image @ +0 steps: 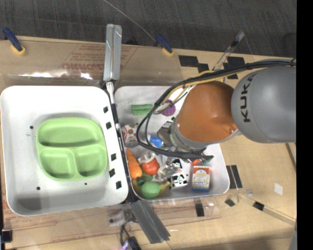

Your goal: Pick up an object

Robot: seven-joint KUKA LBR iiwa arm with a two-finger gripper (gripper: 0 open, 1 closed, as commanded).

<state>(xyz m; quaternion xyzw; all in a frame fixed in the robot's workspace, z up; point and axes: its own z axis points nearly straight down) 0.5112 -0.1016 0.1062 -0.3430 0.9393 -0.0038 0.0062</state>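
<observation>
My gripper (169, 167) reaches down into the right bin (220, 163), under the orange wrist band. It sits among a crowd of small toys. A red tomato-like piece (149, 167) and an orange carrot (133, 164) lie just to its left. Just below the gripper is a black-and-white cow-patterned toy (179, 180), and an orange and white carton (201, 178) lies to its lower right. A green round fruit (150, 190) rests in the bin's front corner. The arm hides the tip of the gripper, and I see nothing clearly held.
A green flat piece (142, 109), a purple item (169, 109), a small can (129, 134) and a blue piece (155, 141) lie further back in the right bin. The left bin (15, 139) holds a green divided plate (71, 147). Cables loop around the wrist.
</observation>
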